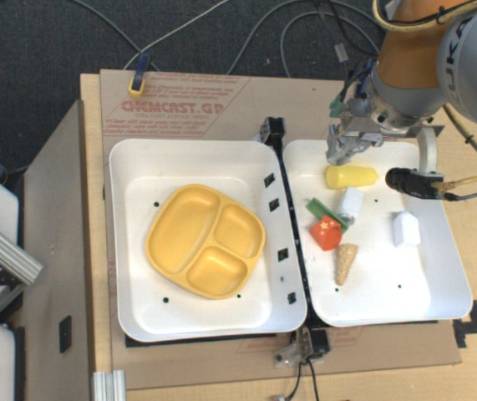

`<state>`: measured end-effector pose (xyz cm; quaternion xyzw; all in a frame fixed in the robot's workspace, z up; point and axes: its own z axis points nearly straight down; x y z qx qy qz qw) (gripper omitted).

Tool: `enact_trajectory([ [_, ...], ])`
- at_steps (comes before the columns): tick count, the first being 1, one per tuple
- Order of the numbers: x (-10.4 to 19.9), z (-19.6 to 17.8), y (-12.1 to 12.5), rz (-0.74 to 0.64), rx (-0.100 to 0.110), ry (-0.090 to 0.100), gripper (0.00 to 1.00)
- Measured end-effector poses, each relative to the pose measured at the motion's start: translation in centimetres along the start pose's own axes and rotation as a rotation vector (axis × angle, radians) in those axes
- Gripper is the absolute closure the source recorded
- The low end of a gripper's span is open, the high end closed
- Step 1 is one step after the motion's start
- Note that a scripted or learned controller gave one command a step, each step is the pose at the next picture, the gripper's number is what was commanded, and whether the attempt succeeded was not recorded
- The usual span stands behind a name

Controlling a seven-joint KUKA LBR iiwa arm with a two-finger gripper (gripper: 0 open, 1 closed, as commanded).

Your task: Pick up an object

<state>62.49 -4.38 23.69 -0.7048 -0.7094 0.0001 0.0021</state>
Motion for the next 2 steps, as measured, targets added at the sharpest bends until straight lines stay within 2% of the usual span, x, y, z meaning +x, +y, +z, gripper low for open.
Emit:
enact_trajectory([
  [1, 5.7, 1.3, -0.2, 0.000, 0.001, 0.000, 1.00],
  [2, 10.4, 0.5, 0.1, 0.000, -0.005, -0.001, 1.00],
])
